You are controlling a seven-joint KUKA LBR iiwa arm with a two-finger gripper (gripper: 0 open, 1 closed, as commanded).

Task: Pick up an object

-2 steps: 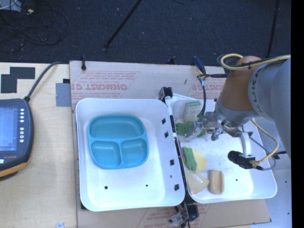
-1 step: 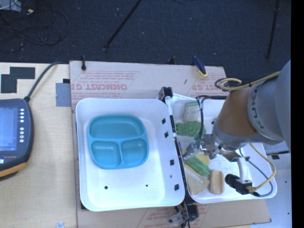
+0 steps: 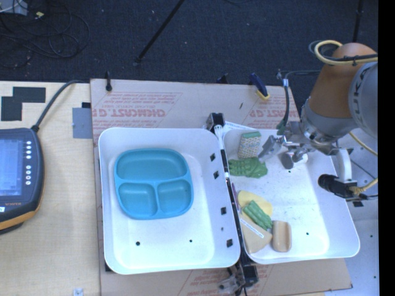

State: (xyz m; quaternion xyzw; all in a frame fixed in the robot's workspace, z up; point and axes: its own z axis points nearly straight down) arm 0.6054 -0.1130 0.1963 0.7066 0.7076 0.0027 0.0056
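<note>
The robot's hand, fingers spread and empty, hovers just beside a crumpled green cloth; it should centre above before clenching.

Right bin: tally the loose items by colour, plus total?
Right bin, by colour:
Green: 2 (crumpled green piece, green stick)
Yellow: 1 (yellow piece)
Tan: 1 (tan block)
Green-and-white speckled: 1 (small box)
Total: 5

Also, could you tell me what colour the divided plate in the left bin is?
The three-compartment plastic plate is turquoise blue, per the camera view.
</note>
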